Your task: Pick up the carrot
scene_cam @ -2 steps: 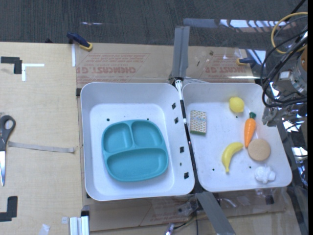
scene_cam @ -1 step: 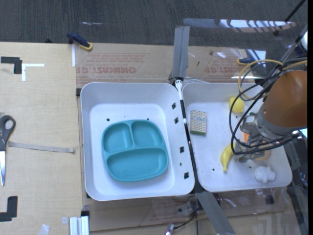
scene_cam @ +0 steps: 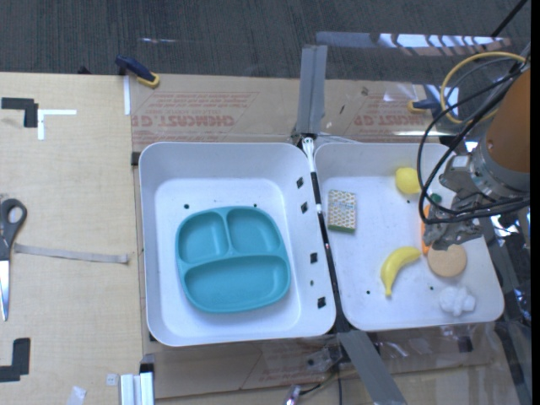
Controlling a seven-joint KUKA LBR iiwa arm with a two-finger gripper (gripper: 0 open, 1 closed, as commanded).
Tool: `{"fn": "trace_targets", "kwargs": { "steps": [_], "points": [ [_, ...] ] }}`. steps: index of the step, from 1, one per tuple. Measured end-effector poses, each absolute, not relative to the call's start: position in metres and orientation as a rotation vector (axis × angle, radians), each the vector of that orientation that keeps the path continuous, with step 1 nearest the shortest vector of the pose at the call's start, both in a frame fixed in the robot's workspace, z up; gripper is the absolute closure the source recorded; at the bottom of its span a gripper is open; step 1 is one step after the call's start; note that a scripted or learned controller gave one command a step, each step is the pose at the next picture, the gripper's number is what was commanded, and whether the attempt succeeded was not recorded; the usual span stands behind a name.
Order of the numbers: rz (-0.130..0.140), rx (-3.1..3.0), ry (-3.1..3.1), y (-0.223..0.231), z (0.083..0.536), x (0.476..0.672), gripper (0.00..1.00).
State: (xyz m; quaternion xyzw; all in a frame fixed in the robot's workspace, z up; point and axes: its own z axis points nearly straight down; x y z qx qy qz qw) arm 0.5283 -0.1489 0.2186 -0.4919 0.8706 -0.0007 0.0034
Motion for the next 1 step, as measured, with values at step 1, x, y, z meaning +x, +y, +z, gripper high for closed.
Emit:
{"fn": "trace_targets", "kwargs": {
  "steps": [1],
  "points": [
    [0.002,-1.609,2.695,-0.1617,0.1393,0.4815,1.0]
  ]
}}
